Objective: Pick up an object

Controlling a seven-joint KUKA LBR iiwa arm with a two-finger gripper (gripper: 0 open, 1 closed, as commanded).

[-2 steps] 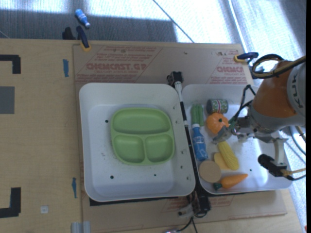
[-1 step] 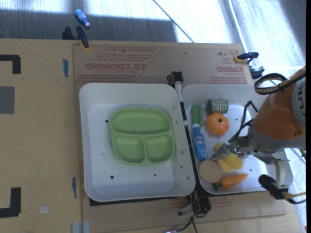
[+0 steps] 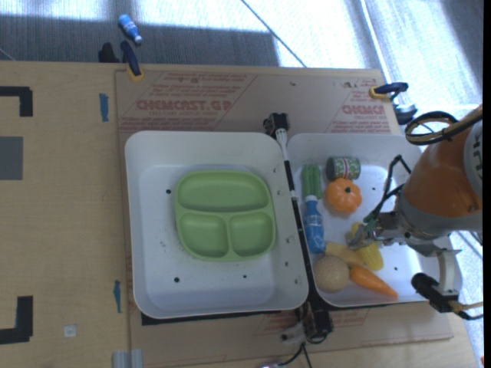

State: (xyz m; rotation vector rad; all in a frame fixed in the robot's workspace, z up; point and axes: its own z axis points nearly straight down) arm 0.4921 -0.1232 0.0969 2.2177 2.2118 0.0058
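The right bin point(image 3: 399, 278) holds several objects: a green can point(image 3: 343, 166), a small orange pumpkin point(image 3: 343, 195), a green cylinder point(image 3: 311, 180), a blue bottle point(image 3: 314, 222), a tan ball point(image 3: 331, 272), a carrot point(image 3: 371, 280) and a yellow corn cob point(image 3: 369, 253). My gripper point(image 3: 360, 238) reaches in from the right and is low over the corn cob, just below the pumpkin. The wrist and orange band cover the bin's right side.
The left bin point(image 3: 146, 228) holds a green three-compartment plate point(image 3: 225, 213). A black-and-white tool point(image 3: 278, 126) lies at the top of the ridge between the bins. Clamps sit at the board's far edge point(image 3: 132, 60) and at the far right point(image 3: 387, 90).
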